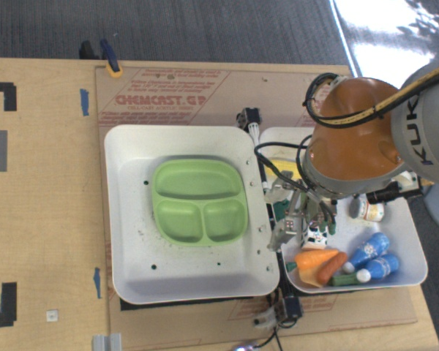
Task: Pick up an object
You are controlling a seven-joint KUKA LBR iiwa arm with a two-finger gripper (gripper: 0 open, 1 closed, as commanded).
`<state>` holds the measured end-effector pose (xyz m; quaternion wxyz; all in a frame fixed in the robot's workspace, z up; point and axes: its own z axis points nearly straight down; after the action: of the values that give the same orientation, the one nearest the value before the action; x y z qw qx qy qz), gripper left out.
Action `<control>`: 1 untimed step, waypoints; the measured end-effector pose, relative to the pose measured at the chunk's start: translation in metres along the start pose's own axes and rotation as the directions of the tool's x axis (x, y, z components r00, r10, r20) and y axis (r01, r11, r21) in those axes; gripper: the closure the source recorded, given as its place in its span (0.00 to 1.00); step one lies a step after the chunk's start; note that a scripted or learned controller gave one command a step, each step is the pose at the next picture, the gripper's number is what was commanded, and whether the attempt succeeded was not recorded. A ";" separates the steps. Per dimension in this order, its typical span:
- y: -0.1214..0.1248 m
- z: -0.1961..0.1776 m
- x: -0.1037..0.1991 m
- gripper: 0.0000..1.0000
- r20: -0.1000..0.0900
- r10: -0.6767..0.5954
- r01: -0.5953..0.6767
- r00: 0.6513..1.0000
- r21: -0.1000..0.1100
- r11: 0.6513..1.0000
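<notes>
The arm (pixel 366 134) comes in from the right side and its orange band hangs above the right bin (pixel 417 258), so a big part of that bin is covered by it. Below the wrist, the gripper (pixel 301 221) is lowered into the left part of the right bin, close to the wall that this bin shares with the left bin (pixel 124 196). Its metal parts and cables are mixed together with the things under them, so I cannot tell how wide the pincer stands, and I cannot tell if it has hold of anything. Just below the gripper lies an orange carrot-shaped toy (pixel 322 263), near the front wall of the right bin, and a small white and black object (pixel 318 234) sits between the toy and the gripper. To the right of the carrot toy there are two blue bottles with white caps (pixel 373 258), lying side by side, and further back a small white jar (pixel 371 210) is near the arm. In the left bin a green divided plate (pixel 200 199) with three compartments lies flat in the middle
</notes>
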<state>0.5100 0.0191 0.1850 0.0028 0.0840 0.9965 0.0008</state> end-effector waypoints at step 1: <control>-0.031 0.000 0.025 0.00 -0.005 -0.056 0.056 0.998 0.001 0.998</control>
<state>0.4796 -0.0074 0.1848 0.0002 0.0562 0.9984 0.0003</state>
